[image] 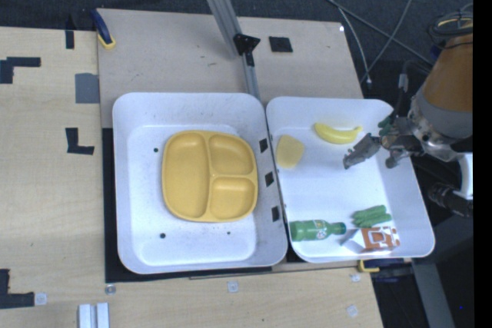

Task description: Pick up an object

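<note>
Tool [378,152] over right bin [327,192], banana [337,133] just beside, apart

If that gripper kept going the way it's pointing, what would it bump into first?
Probably bare floor of the right bin: the gripper points left and downward, passing below the banana. Depth is unclear from above.

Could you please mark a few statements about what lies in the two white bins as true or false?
1. The yellow divided plastic plate lies in the left white bin. True.
2. The yellow plastic banana lies in the left bin. False: it lies in the right white bin.
3. The end effector grips the green plastic bottle. False: the bottle lies apart, near the bin's front.
4. The pale yellow wedge lies left of the banana. True.
</note>
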Motion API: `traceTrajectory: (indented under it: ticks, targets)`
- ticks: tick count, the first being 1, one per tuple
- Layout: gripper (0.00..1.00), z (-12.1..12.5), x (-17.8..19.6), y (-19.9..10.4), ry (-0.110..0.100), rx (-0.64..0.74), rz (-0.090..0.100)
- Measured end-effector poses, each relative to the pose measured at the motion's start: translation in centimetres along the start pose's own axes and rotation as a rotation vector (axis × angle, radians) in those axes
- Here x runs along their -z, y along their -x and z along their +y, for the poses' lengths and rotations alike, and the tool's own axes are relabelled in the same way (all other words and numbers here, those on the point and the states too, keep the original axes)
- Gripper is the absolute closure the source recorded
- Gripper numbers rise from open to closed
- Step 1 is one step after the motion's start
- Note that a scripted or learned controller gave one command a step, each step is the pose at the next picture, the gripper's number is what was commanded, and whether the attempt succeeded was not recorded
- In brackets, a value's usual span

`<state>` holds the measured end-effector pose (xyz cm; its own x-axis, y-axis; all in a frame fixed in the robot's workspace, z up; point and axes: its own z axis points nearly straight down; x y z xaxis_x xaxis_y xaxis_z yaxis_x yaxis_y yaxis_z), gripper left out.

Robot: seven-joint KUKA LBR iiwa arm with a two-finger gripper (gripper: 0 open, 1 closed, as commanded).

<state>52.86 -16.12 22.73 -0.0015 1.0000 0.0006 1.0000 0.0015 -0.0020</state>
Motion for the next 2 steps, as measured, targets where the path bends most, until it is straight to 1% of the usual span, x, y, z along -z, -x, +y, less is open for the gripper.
traceTrajectory:
  ticks: [1,2]
  targets:
    - [0.00,-0.1,-6.4,0.3,-0.005,-0.002,0.000]
    - [0.00,-0.1,-12.9,0.3,-0.005,-0.001,0.000]
